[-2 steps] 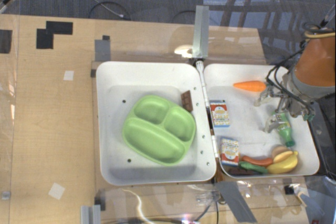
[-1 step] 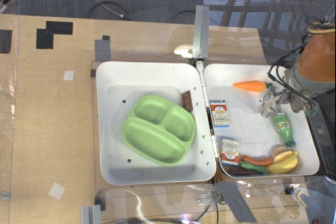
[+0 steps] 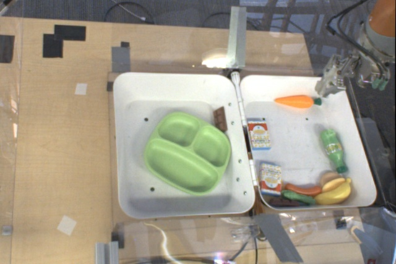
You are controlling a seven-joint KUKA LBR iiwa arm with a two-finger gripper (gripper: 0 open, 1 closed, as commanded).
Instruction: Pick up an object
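Carrot (image 3: pixel 293 101) in right bin (image 3: pixel 291 139), gripper (image 3: pixel 330 80) just beside its tip

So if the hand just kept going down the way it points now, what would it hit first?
Probably the leafy end of the carrot, which lies just below and left of the hand; depth is unclear, so it might meet the right bin floor.

orange carrot (image 3: pixel 294 101), flat, right bin's far end

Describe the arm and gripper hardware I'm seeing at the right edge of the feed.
The arm has an orange band above a pale grey wrist section. Black cables loop beside it. The gripper is a small, grey metallic assembly with light fittings, seen over the corner of the right bin. Finer markings are too small to read.
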